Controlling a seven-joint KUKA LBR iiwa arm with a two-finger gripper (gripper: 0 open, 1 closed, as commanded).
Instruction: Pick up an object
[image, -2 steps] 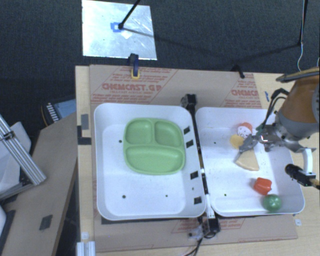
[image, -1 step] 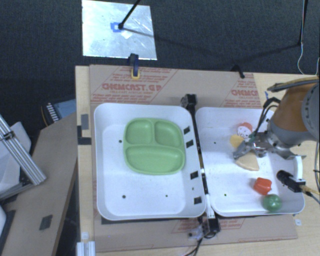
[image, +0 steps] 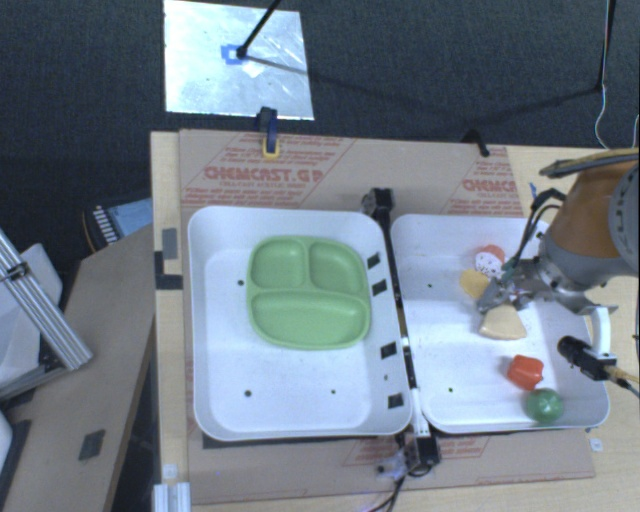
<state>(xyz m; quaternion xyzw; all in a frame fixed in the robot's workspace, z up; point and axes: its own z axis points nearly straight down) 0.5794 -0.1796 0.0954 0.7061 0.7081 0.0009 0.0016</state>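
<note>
Pale wedge (image: 503, 324) lies in right bin (image: 450, 400), just under gripper (image: 506, 291), yellow piece (image: 474, 283) beside. Jaw opening: cannot tell, nothing visibly held. Risk: crowded neighbours; a closing grip may nudge the wedge aside or catch two.

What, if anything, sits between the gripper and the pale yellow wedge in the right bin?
Nothing visible. The gripper is down in the right bin, right above the pale yellow wedge, with the yellow piece and the red-and-white object beside it. The red block and green ball lie off toward the bin's near corner.
</note>
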